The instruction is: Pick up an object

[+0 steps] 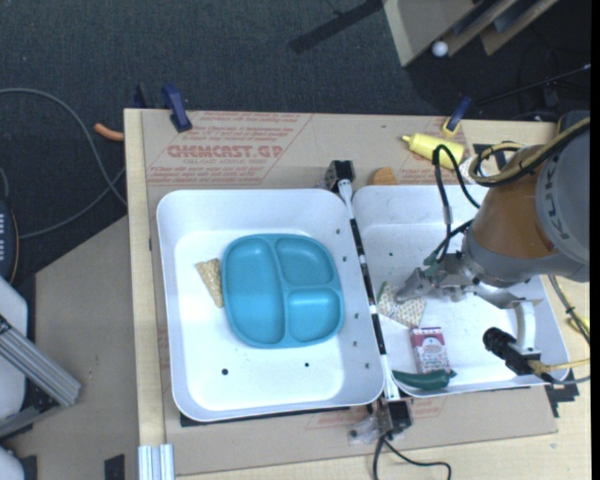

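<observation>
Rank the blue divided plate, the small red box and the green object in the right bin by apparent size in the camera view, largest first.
1. Blue divided plate, by far the largest.
2. Small red box and green object: these look about alike in area, so I won't rank one above the other.

Dark grey carpet floor (66,56) surrounds a tan wooden bench (141,281). Thin grey cable (89,122) loops on the carpet at left. Pale furniture (469,23) at top right. Aluminium rail (37,366) at lower left
</observation>
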Action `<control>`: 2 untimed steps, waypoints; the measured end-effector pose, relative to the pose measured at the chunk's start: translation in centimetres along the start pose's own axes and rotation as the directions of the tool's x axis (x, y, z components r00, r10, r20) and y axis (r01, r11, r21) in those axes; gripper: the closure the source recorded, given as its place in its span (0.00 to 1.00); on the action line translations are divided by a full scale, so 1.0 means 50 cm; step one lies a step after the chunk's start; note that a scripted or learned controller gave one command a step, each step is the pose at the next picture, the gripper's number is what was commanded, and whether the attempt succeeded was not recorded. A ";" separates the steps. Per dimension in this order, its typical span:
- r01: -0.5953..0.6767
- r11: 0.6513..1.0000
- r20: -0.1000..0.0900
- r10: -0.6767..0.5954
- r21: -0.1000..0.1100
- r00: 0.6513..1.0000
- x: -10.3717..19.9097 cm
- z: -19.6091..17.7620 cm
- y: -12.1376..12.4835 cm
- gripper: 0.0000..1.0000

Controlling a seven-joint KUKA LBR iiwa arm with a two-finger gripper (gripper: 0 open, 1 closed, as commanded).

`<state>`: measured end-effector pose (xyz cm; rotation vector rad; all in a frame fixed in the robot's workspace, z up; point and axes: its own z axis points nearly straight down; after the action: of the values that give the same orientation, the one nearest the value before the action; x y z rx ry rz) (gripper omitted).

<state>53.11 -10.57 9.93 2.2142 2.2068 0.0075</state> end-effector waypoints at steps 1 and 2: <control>0.005 1.000 -0.006 -0.005 0.012 1.000 -0.070 -0.067 0.267 0.00; 0.005 1.000 -0.008 -0.005 0.014 1.000 0.034 -0.171 0.133 0.00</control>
<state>59.64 -8.82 18.55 2.2192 2.2238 0.0017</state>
